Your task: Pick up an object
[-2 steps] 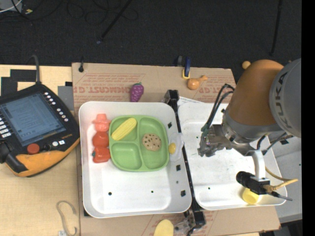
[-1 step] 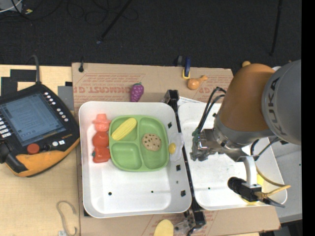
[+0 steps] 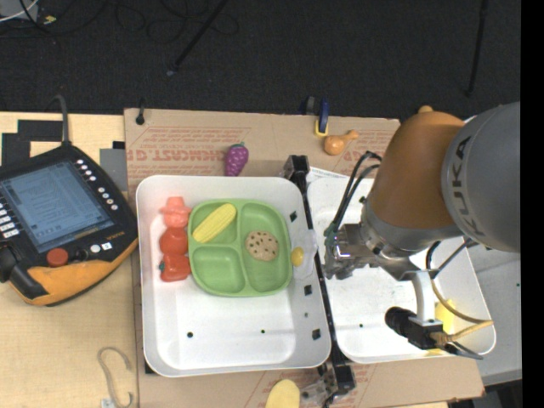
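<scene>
Gripper point(image 3: 338, 257) hangs low at the right white bin's point(image 3: 374, 347) left wall beneath the big grey arm with its orange band point(image 3: 416, 172), and I cannot tell its state. Nothing looks picked yet: off to its left the green divided plastic plate point(image 3: 223, 272) holds a yellow toy corn cob point(image 3: 212, 221) and small speckled cookie point(image 3: 262, 245), so I'd say it must next settle over one.

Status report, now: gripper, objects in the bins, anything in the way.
Gripper low at right bin's left edge, fingers hidden. Green tray in left bin holds corn and cookie; red figure beside it. Arm blocks right bin.
</scene>
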Controlling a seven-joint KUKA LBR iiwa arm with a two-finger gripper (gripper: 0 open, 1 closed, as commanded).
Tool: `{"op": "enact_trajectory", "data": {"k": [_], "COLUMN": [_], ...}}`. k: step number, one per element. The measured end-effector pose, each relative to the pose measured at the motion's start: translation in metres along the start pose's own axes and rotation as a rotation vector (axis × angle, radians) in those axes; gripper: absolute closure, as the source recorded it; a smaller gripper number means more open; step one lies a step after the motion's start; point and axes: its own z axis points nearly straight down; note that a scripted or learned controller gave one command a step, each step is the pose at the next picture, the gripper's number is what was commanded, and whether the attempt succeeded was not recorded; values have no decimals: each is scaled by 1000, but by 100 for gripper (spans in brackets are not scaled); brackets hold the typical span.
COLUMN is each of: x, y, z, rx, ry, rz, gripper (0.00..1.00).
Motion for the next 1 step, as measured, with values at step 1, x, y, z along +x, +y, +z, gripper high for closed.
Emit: {"op": "enact_trajectory", "data": {"k": [1], "x": [-2], "y": [-6], "z": [-2], "rx": [-1], "ry": [0], "rz": [5], "gripper": [100]}}
